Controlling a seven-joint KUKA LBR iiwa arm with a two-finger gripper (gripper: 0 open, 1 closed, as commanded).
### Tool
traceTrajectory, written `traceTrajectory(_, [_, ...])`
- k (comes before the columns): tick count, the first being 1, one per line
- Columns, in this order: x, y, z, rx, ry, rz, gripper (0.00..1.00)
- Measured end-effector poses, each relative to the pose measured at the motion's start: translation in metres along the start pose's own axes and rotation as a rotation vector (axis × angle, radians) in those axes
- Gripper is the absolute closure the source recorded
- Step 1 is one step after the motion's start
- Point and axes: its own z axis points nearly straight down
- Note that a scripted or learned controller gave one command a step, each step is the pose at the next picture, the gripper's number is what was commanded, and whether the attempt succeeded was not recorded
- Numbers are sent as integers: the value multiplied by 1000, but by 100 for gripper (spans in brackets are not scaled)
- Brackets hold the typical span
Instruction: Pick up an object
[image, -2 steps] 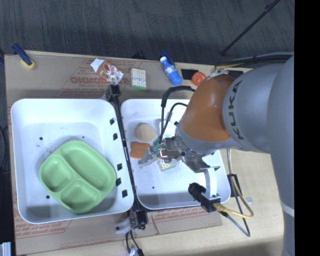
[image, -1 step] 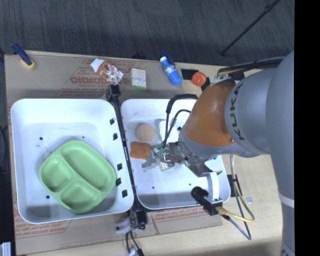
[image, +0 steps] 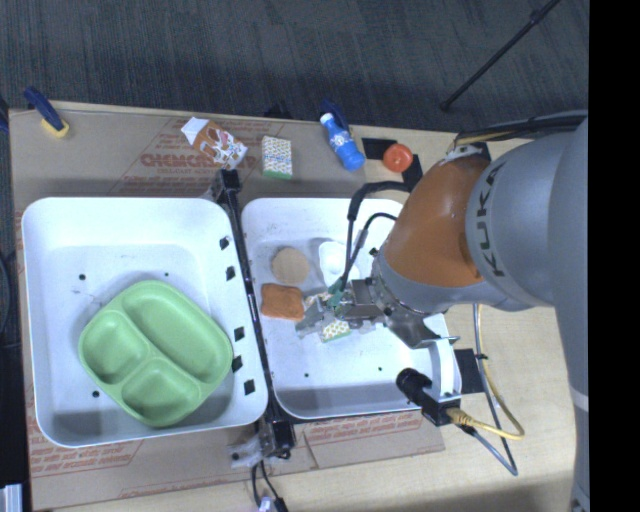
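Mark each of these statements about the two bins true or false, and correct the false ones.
1. The green tray lies in the left bin. True.
2. The gripper is over the left bin. False: it is over the right bin.
3. An orange block lies in the right bin. True.
4. The blue bottle lies inside the right bin. False: it lies on the bench beyond the bins.
5. The arm has an orange band. True.

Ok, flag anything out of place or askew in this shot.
The green tray sits tilted in the left bin, one corner riding up its wall. A blue bottle, orange cap and snack packets lie loose on the bench behind the bins.
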Motion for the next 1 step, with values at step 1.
traceTrajectory(1, [53, 1, 12, 1, 0, -4, 0])
